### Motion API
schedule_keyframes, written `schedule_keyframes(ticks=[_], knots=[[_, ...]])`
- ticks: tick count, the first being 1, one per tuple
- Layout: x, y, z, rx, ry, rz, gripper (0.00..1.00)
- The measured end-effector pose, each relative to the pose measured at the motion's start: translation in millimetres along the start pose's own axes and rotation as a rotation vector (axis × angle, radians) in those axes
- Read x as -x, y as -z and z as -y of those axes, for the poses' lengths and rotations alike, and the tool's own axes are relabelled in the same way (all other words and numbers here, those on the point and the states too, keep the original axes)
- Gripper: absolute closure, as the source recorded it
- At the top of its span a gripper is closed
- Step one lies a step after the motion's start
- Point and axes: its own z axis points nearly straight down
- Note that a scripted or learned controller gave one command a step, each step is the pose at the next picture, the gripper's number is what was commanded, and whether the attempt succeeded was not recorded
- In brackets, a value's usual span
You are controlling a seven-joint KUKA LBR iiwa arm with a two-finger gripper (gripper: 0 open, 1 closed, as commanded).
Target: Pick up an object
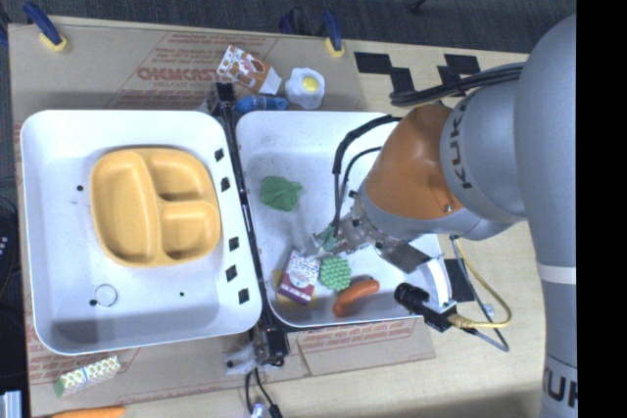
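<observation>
Roughly, from the left edge of the frame to the right:

Left bin point(39, 210): white and shallow, filling the left half of the bench; a yellow divided tray point(155, 205) lies flat in its middle, and a small clear ring point(105, 295) sits near its lower left corner.

Outside the bins: a patterned wrapper point(90, 373) lies on the cardboard at lower left; a small printed carton point(240, 69), a blue item point(260, 102) and a white-and-yellow egg toy point(305, 87) sit at top centre, above the bins.

Right bin point(294, 137): white, just beside the left bin.

Green lump point(281, 193): in the upper left part of the right bin, apart from the rest.

Snack packet point(299, 277): red and white, low in the right bin, its long axis close to upright in the frame, tilted slightly.

Green netted piece point(335, 271): just right of the packet, touching or nearly so.

Sausage point(355, 296): orange-red, at the bin's lower edge, long axis running lower left to upper right.

Gripper point(333, 238): low over the netted piece; cannot tell how it is set, nor whether it holds anything.

Arm point(509, 162): grey with orange band, entering from the right.
</observation>
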Motion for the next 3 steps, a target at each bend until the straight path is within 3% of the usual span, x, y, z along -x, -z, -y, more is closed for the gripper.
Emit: schedule_keyframes(ticks=[1, 2, 3], knots=[[-0.3, -0.4, 0.3, -0.001, 0.0, 0.0, 0.0], [-2.3, -10.1, 6.8, 0.012, 0.445, 0.011, 0.0], [-20.9, -12.0, 9.2, 0.002, 0.152, 0.005, 0.0]])
